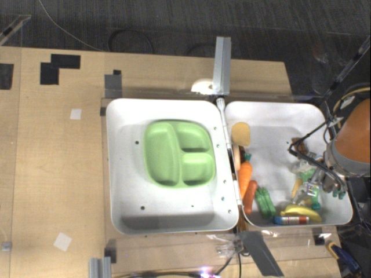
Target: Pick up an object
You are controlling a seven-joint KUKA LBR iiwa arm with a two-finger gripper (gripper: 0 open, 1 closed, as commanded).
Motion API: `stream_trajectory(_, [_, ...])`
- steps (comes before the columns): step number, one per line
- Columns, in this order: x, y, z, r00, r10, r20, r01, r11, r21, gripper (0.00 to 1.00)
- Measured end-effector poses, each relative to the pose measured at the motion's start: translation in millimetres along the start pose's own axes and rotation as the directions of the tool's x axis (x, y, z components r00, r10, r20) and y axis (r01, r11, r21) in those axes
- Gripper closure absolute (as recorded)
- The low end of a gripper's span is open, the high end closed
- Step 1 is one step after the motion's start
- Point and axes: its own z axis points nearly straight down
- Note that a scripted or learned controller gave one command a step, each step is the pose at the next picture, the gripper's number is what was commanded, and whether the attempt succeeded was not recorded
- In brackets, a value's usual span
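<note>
The right bin (272, 120) holds several small objects. A tan round-headed wooden piece (241, 134) lies by its left wall, with an orange carrot (245, 175) and a red-orange piece (250, 197) below it. A green vegetable (265, 202) lies near the front. A yellow banana (302, 212) and a blue-and-red marker (291, 219) rest in the front right corner. My gripper (309, 189) hangs low over that corner, just above the banana, among small yellow and teal items. The arm's orange band (355, 135) sits above it at the right edge.
The left bin (124, 172) carries a light green divided plate (178, 153) in its middle. A metal post (222, 65) stands behind the wall between the bins. Black cables (307, 141) loop from the arm over the right bin's right side.
</note>
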Motion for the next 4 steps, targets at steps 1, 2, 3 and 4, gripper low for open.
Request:
stream_trajectory(1, [-5,2,-14,1.000,-0.007,0.014,0.007,1.000,0.001,1.00])
stream_trajectory(2, [-19,3,-71,0.911,-0.412,-0.008,0.412,0.911,-0.004,1.00])
stream_trajectory(3, [-19,3,-71,0.911,-0.411,-0.009,0.411,0.911,-0.005,0.00])
stream_trajectory(4, [-10,0,0,0.931,-0.364,-0.002,0.364,0.931,-0.001,0.00])
